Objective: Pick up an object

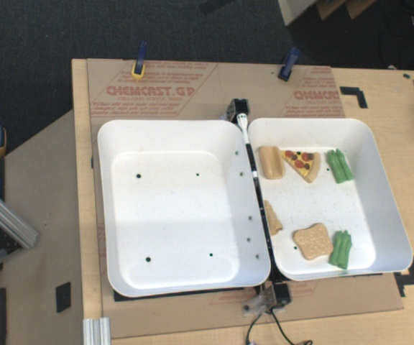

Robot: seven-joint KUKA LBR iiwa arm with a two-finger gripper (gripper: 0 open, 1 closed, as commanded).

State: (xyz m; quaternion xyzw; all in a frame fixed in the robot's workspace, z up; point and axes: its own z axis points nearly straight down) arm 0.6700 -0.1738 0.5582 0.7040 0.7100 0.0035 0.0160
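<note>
Camera view: nearest in the right bin (pixel 379 192) lie a toast slice (pixel 313 241) and green beans (pixel 341 249) just beside it. A tan piece (pixel 272 218) rests against the left wall. Farther back sit a bread roll (pixel 270 162), pizza slice (pixel 301 163) and more green beans (pixel 340 166). End effector state: cannot tell.

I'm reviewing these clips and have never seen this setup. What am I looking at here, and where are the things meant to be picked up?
One fixed camera looks down at a slant on a bench covered with cardboard. Two shallow white bins sit side by side. The left bin has small dark dots on its floor. The right bin holds toy food: a bread roll, a pizza slice, a toast slice, two green vegetable pieces, and a tan piece by the divider. These are the pickup candidates.
</note>
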